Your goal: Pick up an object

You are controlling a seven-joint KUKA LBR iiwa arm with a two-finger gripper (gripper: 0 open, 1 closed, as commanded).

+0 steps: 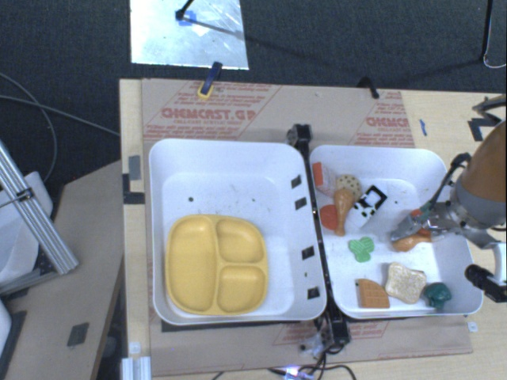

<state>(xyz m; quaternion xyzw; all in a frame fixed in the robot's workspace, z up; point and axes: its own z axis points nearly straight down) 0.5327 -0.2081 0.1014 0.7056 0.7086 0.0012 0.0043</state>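
My gripper (pixel 405 229) hangs low over the right side of the right bin (pixel 396 158), reaching in from the right. Its tip sits directly on or just above an orange toy food piece (pixel 412 243), touching or nearly touching it. Other toy foods lie in the same bin: a drumstick (pixel 341 209), a green piece (pixel 362 248), a waffle wedge (pixel 371 293), a slice of toast (pixel 405 282) and a dark teal piece (pixel 436 294).
The left bin (pixel 230 153) holds a yellow divided plate (pixel 215 264). A black-and-white tag (pixel 369 201) lies mid-bin on the right, with a speckled cookie (pixel 347 184) and a red piece (pixel 318 175) near the divider. A black clamp (pixel 300 134) joins the bins at the back.
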